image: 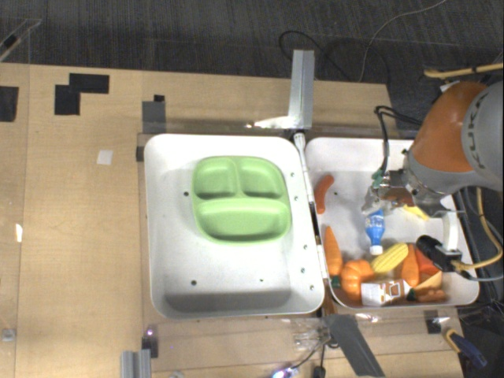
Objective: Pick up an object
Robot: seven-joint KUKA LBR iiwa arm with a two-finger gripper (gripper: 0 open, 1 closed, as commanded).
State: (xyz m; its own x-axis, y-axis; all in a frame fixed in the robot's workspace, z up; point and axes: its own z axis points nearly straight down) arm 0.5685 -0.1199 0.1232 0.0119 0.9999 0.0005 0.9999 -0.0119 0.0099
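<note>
My gripper (379,199) hangs over the middle of the right bin (346,157), coming in from the right. Just below it in the view lies a small blue and white bottle (376,233), its top end close under the gripper. Whether the gripper touches the bottle cannot be told. At the bin's front sit a yellow corn cob (391,257), an orange pepper (356,272) and a brown and white packet (383,292). A carrot (332,250) lies along the left wall, and a red sausage (322,192) lies further back.
The left bin (169,235) holds a green divided plate (239,198) toward its back. More orange toy food (411,269) is piled in the right bin's front right corner. A metal post (302,93) stands behind the two bins.
</note>
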